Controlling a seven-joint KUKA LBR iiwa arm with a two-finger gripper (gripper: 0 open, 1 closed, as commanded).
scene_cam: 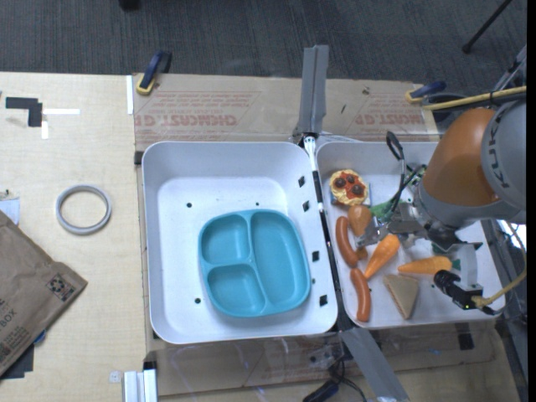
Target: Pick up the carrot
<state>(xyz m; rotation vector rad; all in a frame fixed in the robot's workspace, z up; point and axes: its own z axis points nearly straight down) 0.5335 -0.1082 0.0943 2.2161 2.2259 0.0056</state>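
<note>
Tape ring (84, 208) is lying near the bench's left edge. Blue tray (253, 262) is sitting in the left bin (167, 174). Sausages (347, 239) are lying by the right bin's (368, 151) left wall. The carrot (381, 254) is lying mid-bin, touching the gripper (378, 229), whose grip I cannot tell.

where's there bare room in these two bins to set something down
The left bin has bare floor all around the blue divided plate, widest along its top and left walls. The right bin is crowded: pizza, sausages, carrots, bread wedge and the gripper.
</note>
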